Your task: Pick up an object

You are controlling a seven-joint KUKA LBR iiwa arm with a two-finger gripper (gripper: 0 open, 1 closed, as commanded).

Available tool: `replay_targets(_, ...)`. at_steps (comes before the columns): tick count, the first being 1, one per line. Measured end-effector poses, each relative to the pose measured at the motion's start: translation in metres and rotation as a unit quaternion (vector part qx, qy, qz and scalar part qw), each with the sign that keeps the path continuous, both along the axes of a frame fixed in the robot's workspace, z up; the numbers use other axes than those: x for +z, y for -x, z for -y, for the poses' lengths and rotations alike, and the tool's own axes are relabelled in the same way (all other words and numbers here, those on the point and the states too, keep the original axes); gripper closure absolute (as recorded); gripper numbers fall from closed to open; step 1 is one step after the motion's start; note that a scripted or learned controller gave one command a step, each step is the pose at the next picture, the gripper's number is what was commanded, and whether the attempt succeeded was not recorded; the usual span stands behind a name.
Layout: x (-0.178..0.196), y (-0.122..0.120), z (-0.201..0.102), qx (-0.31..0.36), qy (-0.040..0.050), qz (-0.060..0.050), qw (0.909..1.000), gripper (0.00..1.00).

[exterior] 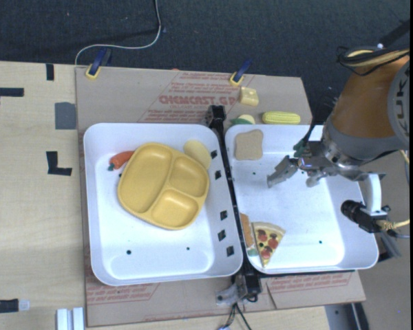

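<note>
**Hand open above right bin, holding nothing**

The hand (283, 172) hangs over the right bin (330, 205), fingers spread toward 8 o'clock, empty. A pizza slice (266, 240) lies at the bin's 7 o'clock corner, long axis running 1 to 7, tip toward 7. A brown bread slice (248, 144) sits at 11 o'clock.

Both white bins (100, 184) look like smooth, glossy plastic, as does the yellow divided plate (164, 184) (slightly duller). Beneath them lies matt printed cardboard (186, 98) on a pale wood-grain bench (27, 205).
</note>
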State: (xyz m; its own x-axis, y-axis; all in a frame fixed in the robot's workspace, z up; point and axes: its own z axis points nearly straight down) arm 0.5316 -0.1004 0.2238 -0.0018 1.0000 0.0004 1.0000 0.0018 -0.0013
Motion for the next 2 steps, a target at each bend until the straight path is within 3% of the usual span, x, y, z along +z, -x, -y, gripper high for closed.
replay_targets(1, -0.071, -0.084, 0.048, 0.0, 0.002, 0.004, 1.0, 0.0)
replay_targets(2, -0.134, -0.053, -0.003, 0.0, -0.0006, -0.003, 1.0, 0.0)
